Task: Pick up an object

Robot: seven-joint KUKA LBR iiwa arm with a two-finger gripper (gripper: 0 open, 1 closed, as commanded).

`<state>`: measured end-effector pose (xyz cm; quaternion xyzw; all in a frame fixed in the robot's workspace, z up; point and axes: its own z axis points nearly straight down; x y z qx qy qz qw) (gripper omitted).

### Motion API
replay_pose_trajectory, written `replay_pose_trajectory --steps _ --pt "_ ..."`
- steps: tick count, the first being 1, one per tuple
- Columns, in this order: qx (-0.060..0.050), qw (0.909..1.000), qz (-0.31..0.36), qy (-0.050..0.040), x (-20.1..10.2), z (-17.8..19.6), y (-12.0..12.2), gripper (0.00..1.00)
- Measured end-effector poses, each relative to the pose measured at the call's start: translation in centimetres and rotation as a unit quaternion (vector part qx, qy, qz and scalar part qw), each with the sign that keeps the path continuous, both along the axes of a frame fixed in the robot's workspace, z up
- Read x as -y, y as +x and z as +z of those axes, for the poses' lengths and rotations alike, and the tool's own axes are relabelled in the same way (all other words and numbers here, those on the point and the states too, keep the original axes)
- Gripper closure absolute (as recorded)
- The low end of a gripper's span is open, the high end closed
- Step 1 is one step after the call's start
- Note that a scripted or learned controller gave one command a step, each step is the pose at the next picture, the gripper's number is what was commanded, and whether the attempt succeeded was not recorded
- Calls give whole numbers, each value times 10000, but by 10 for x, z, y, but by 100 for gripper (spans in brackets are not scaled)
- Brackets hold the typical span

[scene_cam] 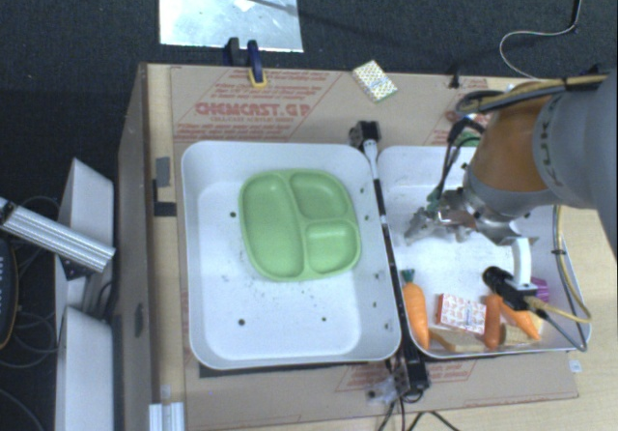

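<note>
Arm over right bin, grasp unclear.
Gripper (pixel 433 223) sat at 9 o'clock of the arm (pixel 526 163); its state could not be told. Carrot (pixel 415 311) lay at 6 o'clock, partly cut by the right bin (pixel 415 168) rim.

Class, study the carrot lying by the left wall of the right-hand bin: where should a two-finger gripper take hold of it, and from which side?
Probably the carrot at its thick middle, coming straight down from above. It lies flat, lengthwise along the right bin wall, so the fingers should close across its narrow width. The wall crowds one side; the patterned packet lies apart.

Robotics laboratory: cardboard-lined bench (pixel 280 105) bearing two white bins (pixel 208 226), loose cabling (pixel 541 33), dark carpet (pixel 68 33).
</note>
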<state>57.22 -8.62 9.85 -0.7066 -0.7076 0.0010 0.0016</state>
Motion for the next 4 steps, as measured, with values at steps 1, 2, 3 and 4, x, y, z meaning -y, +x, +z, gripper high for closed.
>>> replay_pose_trajectory --steps 1,2,3,4 --pt "34 10000 4 -5 0 12 2 100" --pt "44 10000 8 -4 0 23 3 100" --pt "23 10000 2 0 -21 86 -67 100" --pt "28 10000 12 -1 -44 110 -85 100"
